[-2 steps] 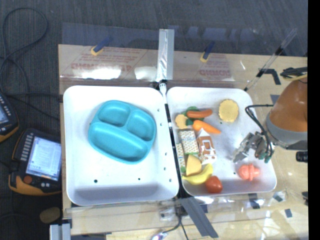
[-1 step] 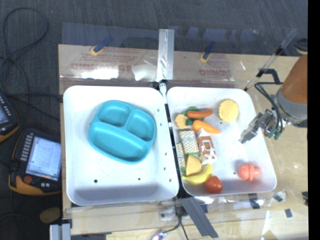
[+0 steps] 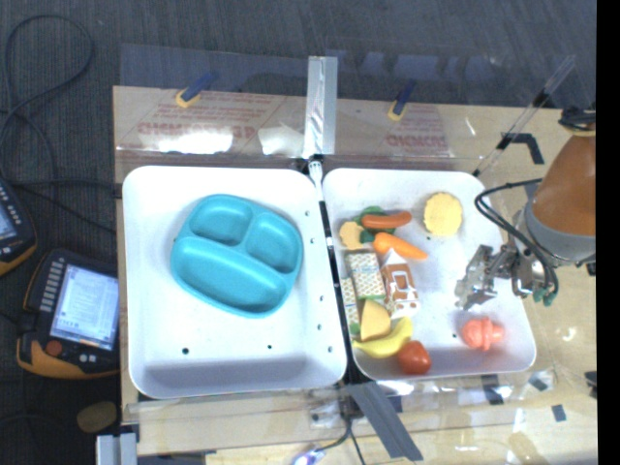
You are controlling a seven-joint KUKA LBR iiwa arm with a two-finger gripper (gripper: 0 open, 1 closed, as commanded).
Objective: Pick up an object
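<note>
A grey robot arm [image 3: 567, 197] with an orange band reaches in from the right edge of the frame, its hand [image 3: 478, 281] lowered over the right-hand white bin [image 3: 504, 356] on the desk [image 3: 136, 105]. The metal fingers [image 3: 475, 271] hang above bare bin floor in the right part of that bin; how far apart they stand cannot be told from this angle, and nothing is seen between them. Just below the hand, toward the lower right of the bin, lies a pinkish-orange toy [image 3: 481, 333]. A yellow round piece [image 3: 443, 213] sits near the bin's upper edge. Along the bin's left side toy food is crowded together: two orange carrots [image 3: 399, 247], patterned packets [image 3: 364, 274], a yellow banana [image 3: 381, 343] and a red tomato [image 3: 414, 357] at the bottom. The left-hand white bin [image 3: 155, 356] carries a blue divided tray [image 3: 237, 253], lying at an angle. At the far left of the frame a handheld control pendant [image 3: 73, 313] rests on dark carpet.
</note>
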